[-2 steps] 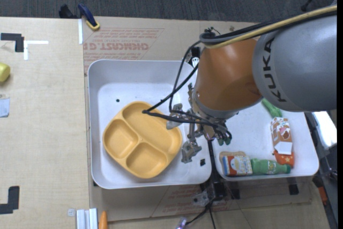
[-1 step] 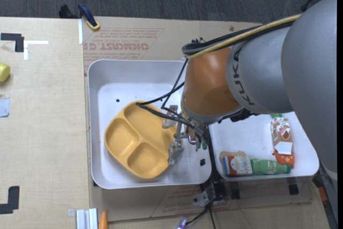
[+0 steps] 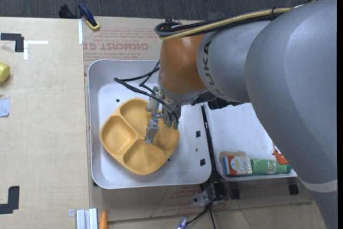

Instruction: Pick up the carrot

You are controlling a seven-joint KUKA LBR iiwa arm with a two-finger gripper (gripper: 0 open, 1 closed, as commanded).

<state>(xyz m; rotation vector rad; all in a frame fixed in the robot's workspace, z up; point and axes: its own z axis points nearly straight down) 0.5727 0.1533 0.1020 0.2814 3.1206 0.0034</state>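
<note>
My pincer [image 3: 150,135] hangs over the yellow plastic divided plate [image 3: 128,139] in the left shallow white bin [image 3: 102,88]. I cannot tell how it stands. An orange carrot tip [image 3: 278,157] peeks out in the right bin.

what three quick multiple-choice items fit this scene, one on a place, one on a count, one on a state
1. Where is the yellow plate?
A. left bin
B. right bin
C. on the bench outside both

2. How many compartments does the plate have?
A. two
B. three
C. five

3. How does the green-and-white packet sit?
A. standing upright
B. lying flat in the right bin
C. leaning on the plate

Answers: 1 A, the plate rests on the left bin's floor. 2 B, its ridges mark off three wells. 3 B, its long side lies along the right bin's near wall.
</note>
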